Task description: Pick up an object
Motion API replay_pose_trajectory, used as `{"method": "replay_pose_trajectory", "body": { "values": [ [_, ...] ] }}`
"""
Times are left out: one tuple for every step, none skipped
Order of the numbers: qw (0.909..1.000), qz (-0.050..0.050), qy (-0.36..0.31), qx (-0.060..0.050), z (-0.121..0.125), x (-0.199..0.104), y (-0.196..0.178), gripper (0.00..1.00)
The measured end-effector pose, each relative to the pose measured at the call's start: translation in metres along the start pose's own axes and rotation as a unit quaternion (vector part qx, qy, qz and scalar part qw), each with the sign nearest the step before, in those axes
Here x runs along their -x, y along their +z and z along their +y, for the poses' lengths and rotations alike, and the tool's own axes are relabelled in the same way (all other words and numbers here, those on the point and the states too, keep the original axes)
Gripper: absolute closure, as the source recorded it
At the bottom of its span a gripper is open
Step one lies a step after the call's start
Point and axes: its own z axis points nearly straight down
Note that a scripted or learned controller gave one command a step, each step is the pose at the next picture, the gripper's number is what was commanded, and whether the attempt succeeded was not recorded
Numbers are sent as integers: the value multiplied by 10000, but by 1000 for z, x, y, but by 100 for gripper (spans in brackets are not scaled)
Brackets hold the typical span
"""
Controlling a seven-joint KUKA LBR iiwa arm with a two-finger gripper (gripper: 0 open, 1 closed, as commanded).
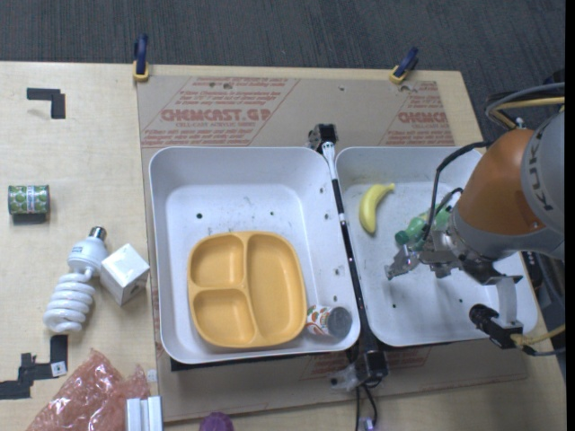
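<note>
Camera view | gripper (402, 265) in right bin | banana (374, 206) nearby, untouched

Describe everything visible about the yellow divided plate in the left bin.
The yellow divided plate looks like smooth plastic, rounded-rectangular, with three compartments: two small ones stacked on its left and one long one on its right, all bare. It lies flat and right side up on the floor of the left bin, towards the near wall and turned slightly askew. A small can lying in the bin's near right corner sits against its rim.
</note>
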Motion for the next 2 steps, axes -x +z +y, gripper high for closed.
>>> {"method": "replay_pose_trajectory", "body": {
  "values": [
    [10000, 5, -11, -10, -8, -18, 10, 0],
    [10000, 0, -2, 8, -6, -17, 0, 100]
  ]
}}
